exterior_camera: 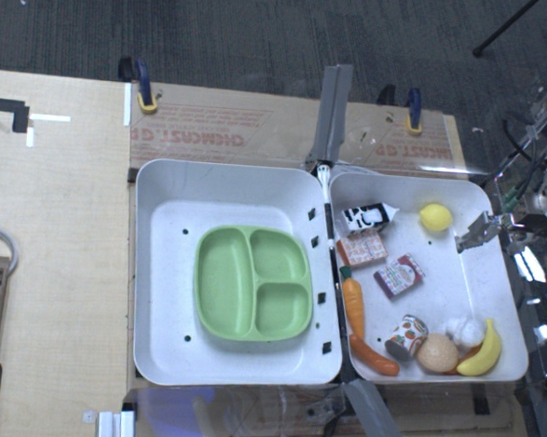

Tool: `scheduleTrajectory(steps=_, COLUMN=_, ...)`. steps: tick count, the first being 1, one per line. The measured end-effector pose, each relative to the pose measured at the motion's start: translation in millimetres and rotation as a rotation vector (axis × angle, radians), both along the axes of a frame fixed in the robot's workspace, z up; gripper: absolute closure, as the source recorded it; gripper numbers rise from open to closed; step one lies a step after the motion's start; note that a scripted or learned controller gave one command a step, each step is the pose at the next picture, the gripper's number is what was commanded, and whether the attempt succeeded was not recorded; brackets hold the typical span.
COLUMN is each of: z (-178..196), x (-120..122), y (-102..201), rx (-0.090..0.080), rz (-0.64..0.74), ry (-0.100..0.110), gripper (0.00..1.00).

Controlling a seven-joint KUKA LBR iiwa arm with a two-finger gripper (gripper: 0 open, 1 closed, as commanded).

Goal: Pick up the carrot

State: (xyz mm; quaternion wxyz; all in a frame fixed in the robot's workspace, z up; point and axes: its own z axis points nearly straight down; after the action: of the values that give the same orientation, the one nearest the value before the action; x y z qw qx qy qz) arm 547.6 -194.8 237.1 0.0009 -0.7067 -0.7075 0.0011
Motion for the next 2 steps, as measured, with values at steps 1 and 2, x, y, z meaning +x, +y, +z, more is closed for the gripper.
scheduleTrajectory(steps=1, z=-52, x=-28, y=88, rx=0.0, rz=-0.112, ry=0.002, gripper=0.0)
scheduleTrajectory(steps=2, z=-146, x=-50, y=98, rx=0.0, rz=-0.187, ry=0.001, gripper=0.0)
